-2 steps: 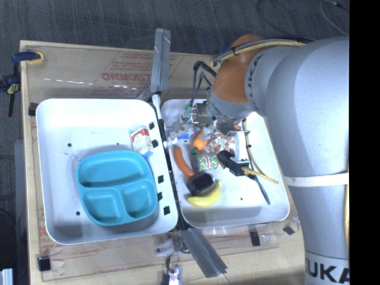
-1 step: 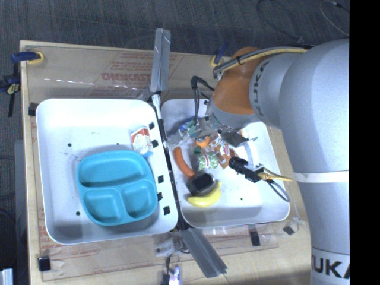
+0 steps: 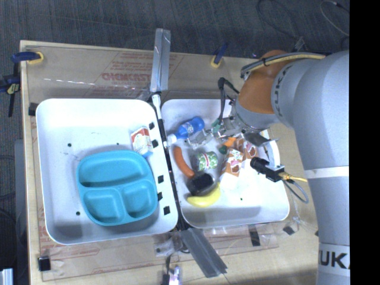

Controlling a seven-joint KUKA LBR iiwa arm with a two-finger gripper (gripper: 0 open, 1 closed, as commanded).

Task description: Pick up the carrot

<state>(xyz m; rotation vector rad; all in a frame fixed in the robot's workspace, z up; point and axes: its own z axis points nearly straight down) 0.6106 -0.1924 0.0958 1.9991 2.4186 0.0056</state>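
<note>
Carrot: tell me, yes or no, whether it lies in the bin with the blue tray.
No. The carrot lies in the right bin, by its left wall; the blue tray sits in the left bin.

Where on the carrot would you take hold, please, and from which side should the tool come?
Grip the carrot around its middle, coming down from above with the fingers closing across its narrow width. It lies flat and slanted along the right bin's left wall, so that side looks cramped. Its lower end nears a dark object, so the upper half is probably freer.
</note>
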